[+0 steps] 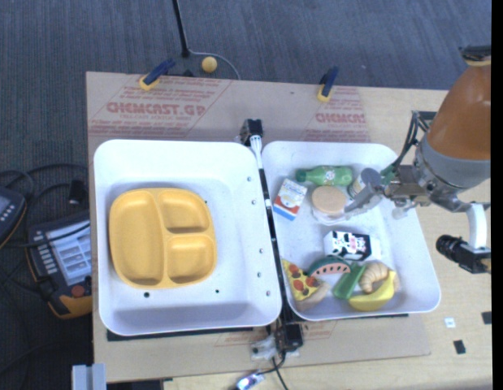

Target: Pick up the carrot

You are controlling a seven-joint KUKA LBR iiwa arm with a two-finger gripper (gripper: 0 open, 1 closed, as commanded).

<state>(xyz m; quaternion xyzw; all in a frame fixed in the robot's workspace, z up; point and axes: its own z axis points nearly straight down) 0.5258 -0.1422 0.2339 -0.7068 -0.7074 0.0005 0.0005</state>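
The arm is reaching in from 3 o'clock, its end effector (358, 199) hanging over the right bin (414, 242) near a round bun-like item (328, 201); nothing is sitting between its fingers, and I cannot tell how wide they are standing. I cannot pick out the carrot for certain among the toys. A green bottle (324, 174) is lying at the bin's 12 o'clock, a small carton (289, 198) at 10, a pizza slice (300, 281) at 7, a banana (375, 292) at 5. The left bin (137, 165) is holding a yellow tray (160, 236).
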